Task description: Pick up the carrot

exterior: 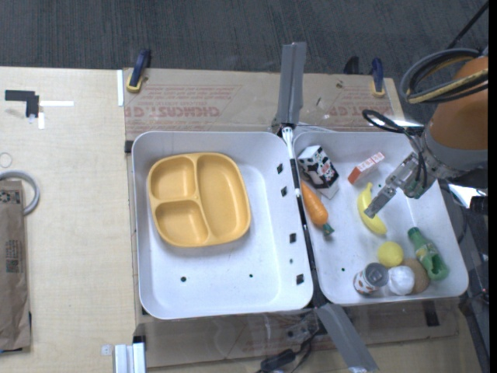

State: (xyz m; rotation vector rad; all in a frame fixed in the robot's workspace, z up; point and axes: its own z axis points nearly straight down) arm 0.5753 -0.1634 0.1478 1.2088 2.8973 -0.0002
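Orange carrot hugs the bin's left wall; tool state unclear.

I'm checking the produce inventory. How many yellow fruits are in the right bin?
2: a banana under the gripper, mid-bin, and a lemon nearer the front, beside the can. Others may be hidden.

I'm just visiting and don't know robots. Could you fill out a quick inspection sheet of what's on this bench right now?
Surface: two white bins, left bin and right bin, on a wooden bench.
Job's things: carrot lying at the right bin's left wall, untouched.
Clutter: yellow tray in left bin; in the right bin a banana, lemon, can, green bottle, black-and-white carton.
Grippers: gripper above the banana, away from the carrot.
Cables: black loops by the arm.
Surroundings: dark floor, blue clamps.
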